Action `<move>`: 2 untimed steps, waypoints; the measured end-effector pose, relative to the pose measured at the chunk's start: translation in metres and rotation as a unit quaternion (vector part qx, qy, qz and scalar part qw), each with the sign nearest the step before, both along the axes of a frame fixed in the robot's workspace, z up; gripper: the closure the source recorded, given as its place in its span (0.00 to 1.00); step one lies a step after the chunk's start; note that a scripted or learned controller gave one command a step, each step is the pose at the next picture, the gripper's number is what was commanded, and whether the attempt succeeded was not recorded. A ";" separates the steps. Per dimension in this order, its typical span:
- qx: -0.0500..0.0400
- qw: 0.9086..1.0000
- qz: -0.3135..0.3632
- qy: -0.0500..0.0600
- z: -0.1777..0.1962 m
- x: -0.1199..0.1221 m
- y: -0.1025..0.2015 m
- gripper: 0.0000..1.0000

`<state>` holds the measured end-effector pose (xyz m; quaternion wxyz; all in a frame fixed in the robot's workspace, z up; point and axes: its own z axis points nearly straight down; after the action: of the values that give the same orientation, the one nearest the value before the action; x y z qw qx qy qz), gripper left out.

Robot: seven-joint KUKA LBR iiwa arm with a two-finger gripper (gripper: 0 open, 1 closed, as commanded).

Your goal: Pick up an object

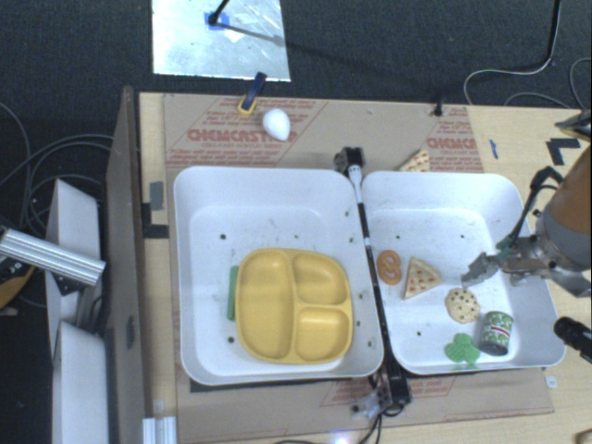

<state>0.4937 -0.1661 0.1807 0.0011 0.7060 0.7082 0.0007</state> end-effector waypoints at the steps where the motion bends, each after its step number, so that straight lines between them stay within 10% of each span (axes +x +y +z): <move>1: 0.001 1.000 0.004 0.000 -0.050 0.058 0.067 0.00; 2: 0.000 1.000 -0.001 0.002 -0.099 0.047 0.051 0.00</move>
<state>0.5402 -0.1153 0.0822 -0.0001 0.7069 0.7073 -0.0002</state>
